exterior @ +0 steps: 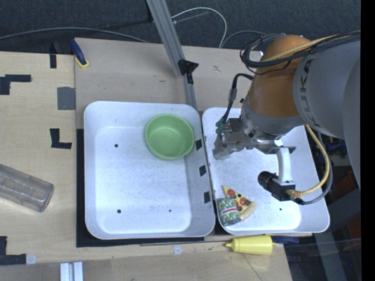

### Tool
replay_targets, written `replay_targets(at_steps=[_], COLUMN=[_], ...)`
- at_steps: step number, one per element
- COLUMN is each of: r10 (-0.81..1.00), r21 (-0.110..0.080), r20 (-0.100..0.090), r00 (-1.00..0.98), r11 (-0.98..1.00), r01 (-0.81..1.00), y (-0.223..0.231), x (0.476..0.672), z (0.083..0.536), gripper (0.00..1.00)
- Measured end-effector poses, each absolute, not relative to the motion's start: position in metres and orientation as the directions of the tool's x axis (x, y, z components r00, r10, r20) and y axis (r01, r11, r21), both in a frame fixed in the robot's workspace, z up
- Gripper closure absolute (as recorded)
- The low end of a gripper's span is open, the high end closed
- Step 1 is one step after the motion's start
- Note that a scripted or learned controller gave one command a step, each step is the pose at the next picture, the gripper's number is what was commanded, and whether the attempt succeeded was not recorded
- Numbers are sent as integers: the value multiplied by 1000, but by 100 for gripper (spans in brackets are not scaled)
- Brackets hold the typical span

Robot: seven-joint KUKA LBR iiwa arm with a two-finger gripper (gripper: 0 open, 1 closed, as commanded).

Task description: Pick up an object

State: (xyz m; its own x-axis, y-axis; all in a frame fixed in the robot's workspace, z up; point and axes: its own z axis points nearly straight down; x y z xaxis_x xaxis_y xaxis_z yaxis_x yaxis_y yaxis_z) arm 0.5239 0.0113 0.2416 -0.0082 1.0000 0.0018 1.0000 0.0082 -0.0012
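While the grey arm reaches in from the right, its end effector (225, 145) hangs over the right bin (304, 215); its grip state cannot be told. A pizza-slice toy (239, 201) lies near that bin's front left corner. A green bowl (169, 136) sits in the left bin (111, 174).

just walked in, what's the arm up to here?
The KUKA arm reaches in from the right, its pincer low over the right bin, near that bin's left wall. Nothing shows between its fingers. A pizza-slice toy lies nearer the bin's front left corner. A green bowl sits in the left bin. A yellow bottle lies on the bench just past the bins' front edge.
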Motion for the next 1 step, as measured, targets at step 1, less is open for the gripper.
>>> replay_targets(at_steps=[1], r10=[1000], r21=[-2], r20=[2], r00=[-8], r11=[8], r01=[1000], y=[64], x=[520], z=[244], gripper=[100])
